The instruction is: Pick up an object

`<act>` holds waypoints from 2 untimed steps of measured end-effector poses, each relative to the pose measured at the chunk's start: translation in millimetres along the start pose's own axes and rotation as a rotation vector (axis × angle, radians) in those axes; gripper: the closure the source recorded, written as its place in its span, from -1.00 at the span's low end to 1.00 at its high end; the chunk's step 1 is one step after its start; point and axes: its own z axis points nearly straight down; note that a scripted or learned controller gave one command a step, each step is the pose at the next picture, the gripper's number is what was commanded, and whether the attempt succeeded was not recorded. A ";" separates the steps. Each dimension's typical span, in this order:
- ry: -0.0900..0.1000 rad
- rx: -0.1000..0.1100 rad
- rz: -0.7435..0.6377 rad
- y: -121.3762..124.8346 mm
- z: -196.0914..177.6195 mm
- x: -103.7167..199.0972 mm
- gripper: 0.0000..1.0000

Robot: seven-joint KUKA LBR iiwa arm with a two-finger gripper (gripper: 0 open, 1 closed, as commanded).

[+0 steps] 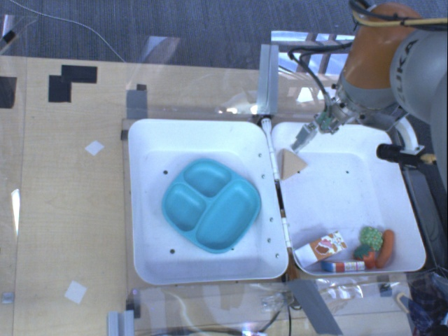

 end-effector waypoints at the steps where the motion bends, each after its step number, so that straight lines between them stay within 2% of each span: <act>1: -0.001 -0.001 0.145 9.7 -1.0 -7.8 -1.00; 2: 0.000 0.001 0.085 -2.8 45.4 -26.1 -1.00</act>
